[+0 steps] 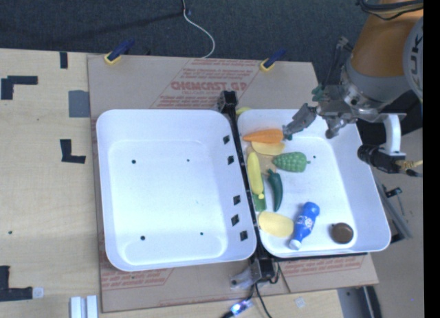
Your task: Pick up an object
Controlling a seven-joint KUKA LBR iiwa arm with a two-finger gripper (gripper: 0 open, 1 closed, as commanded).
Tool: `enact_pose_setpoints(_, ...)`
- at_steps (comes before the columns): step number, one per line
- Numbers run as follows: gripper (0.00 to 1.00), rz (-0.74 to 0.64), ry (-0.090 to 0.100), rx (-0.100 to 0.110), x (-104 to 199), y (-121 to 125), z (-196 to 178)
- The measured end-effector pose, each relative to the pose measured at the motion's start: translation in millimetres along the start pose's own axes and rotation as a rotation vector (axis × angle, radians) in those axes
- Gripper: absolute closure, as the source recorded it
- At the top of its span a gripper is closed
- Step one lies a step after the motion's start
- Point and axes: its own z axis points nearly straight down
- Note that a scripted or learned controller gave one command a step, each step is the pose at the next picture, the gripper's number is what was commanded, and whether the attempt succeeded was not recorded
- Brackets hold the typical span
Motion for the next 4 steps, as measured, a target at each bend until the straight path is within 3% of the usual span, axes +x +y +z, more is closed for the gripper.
enact_pose_setpoints(1, 0.0, -0.003, 0.0, 0.005, 9, 71, 136)
enact_pose_setpoints(2, 0.0, 0.0, -0.001, 0.005, -4, 75, 189)
enact_pose_setpoints(3, 1.0, 0.0, -0.003, 0.004, -4, 75, 177)
enact_pose_setpoints(4, 1.0, -0.006, 0.002, -0.008, 66, 67, 79)
